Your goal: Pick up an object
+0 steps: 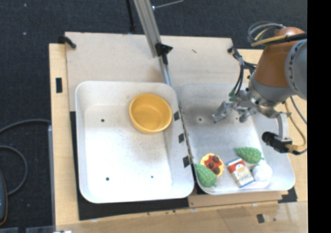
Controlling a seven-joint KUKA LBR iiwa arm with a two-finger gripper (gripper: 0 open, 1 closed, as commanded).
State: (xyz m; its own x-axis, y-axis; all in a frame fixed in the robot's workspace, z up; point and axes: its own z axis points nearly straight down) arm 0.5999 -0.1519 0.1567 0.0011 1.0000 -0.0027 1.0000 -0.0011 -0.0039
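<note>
Objects clustered at right bin (207, 103) near edge: green toys (249, 154), red-white box (240, 171), white ball (261, 172), small plate (212, 164). Yellow bowl (150, 112) in left bin (103, 175), far edge. Gripper (227, 111) above right bin centre, grip state unreadable.

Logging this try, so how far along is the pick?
Done: the end effector is over the right bin. In hand: nothing visible between its fingers. Left: the whole grasp, since the green toy, small box and yellow bowl lie untouched.
</note>
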